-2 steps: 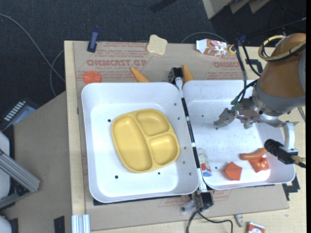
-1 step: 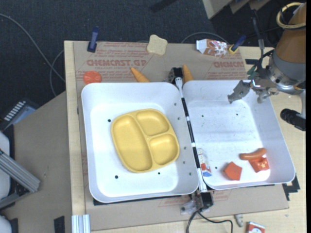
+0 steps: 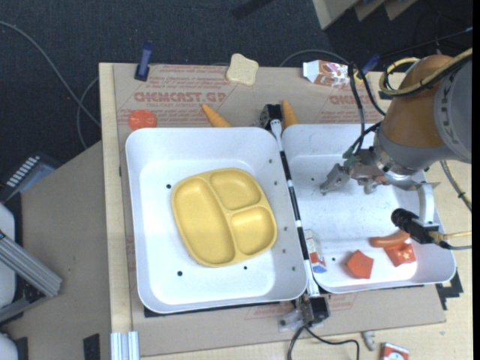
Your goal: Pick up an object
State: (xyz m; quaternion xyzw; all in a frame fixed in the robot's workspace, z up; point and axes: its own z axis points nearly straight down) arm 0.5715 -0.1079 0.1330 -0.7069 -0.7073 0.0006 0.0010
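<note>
left bin (image 3: 150,223): holds yellow tray (image 3: 223,216), three compartments, flat, roughly centred. No small items in it.
right bin (image 3: 315,145): all pickable items sit along its near edge; far half is bare floor.
arm (image 3: 420,118): comes in from right, wrist over the right bin's far half.
gripper (image 3: 352,177): fingers spread apart, nothing between them, over bare floor mid-bin.
sausage (image 3: 388,239): red, long axis roughly left-right, near edge, partly under a black part of the arm.
block (image 3: 360,264): orange-red, near edge, just left of sausage.
red piece (image 3: 402,253): touching or just under sausage; can't tell which.
key relation: targets lie toward the near edge from the fingers, well apart; block looks the clearest pick.
</note>
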